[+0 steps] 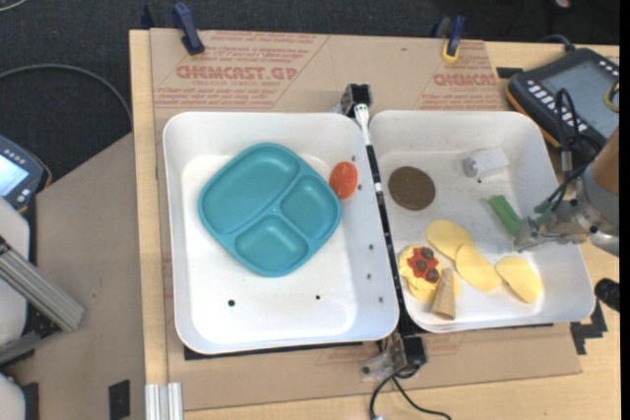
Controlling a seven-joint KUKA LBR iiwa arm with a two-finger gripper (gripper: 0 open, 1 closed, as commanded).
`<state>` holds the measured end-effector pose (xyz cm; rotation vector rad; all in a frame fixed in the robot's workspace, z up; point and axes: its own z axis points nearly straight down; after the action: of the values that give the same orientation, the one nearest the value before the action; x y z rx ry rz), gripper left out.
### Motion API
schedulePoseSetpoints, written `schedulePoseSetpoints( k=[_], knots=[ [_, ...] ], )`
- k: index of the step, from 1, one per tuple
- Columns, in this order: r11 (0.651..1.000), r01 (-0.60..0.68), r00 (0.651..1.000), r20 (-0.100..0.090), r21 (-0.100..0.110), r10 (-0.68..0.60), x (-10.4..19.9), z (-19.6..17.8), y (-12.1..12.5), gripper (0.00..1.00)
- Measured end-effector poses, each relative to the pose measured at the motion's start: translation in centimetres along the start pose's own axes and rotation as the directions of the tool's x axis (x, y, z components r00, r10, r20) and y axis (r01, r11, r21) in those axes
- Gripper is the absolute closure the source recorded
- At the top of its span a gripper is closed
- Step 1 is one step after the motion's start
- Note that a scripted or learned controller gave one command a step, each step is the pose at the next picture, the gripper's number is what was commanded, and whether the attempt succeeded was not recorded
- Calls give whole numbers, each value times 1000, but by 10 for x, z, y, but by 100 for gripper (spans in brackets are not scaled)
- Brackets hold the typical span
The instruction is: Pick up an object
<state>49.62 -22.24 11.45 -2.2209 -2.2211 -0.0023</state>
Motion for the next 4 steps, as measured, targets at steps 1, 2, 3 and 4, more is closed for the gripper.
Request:
schedulePoseSetpoints(
  k=[1, 2, 3, 4],
  knots=[
    [1000, 5, 1000, -2, 4, -5, 38, 32, 23, 100],
    [1000, 4, 1000, 3, -2, -4, 62, 30, 47, 100],
    [1000, 14, 1000, -2, -12, -14, 173, -77, 57, 100],
    [1000, 9, 1000, -1, -3, -9, 243, -70, 80, 100]
  ],
)
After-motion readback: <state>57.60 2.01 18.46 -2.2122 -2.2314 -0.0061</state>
